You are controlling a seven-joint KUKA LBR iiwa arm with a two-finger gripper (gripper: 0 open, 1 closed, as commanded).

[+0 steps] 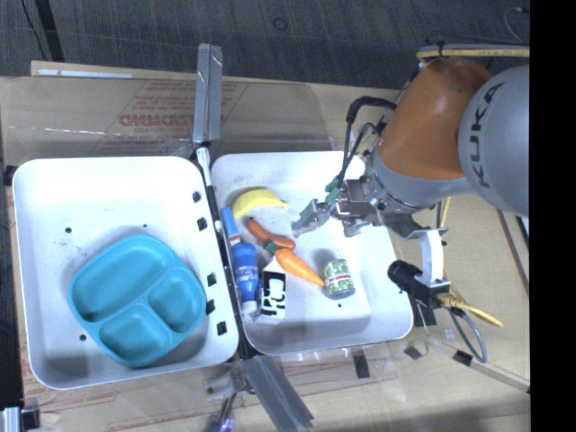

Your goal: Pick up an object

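Note:
The right bin (387, 318) holds a yellow banana (256, 202), two orange carrots (298, 266) (267, 233), a blue bottle (245, 273) lying along its left wall, a black and white box (274, 296) and a small green can (338, 278). My gripper (328, 221) hangs over the middle of this bin, just right of the banana and above the carrots and the can. It stands open with nothing between its fingers.
In the left bin (54, 196) lies a blue divided plate (137, 299). A raised divider (209, 201) runs between the two bins. The arm's orange and grey body (441, 133) covers the right bin's far right corner.

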